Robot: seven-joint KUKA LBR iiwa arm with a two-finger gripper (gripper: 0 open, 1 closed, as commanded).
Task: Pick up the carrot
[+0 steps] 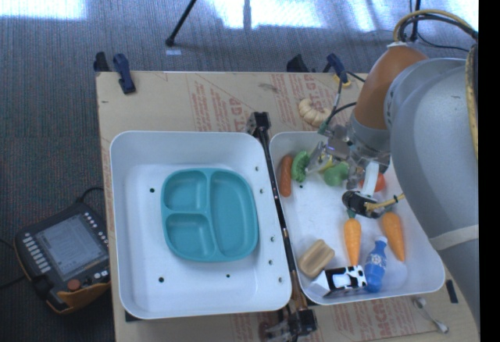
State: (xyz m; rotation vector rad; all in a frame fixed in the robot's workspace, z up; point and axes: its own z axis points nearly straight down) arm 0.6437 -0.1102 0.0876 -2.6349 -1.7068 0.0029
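We are finding the gripper (337,151) hanging over the upper part of the right bin (437,274), low above the green toy (336,173). Its state we cannot tell: wires and metal parts are crowding the wrist, and the grey arm (433,145) with its orange band (394,83) is covering much of that corner.

Two carrots are lying in the right bin. One carrot (353,237) is resting upright in the view near the bin's middle, a smooth orange cone with its thick end toward the gripper. The second carrot (393,233) is lying just beside it, toward the right wall, partly under the arm. Neither is touching the gripper.

Around them the bin is crowded. A sausage (286,175), reddish and rounded, is lying along the left wall. A tan bread piece (316,256) is sitting near the lower left corner, with a black-and-white block (345,279) against the lower wall and a blue bottle (377,262) just beside it. Open white floor is remaining between the sausage and the first carrot.

A pale ridged toy (311,110) is sitting on the bench beyond the bin's upper rim.

The left bin (129,254) is holding a teal plate (209,213) with three compartments, smooth and glossy, with bare floor on all sides. Both bins are resting on a brown board (195,94) held by blue clamps (123,72). A pendant (62,254) is lying on the carpet at lower left.
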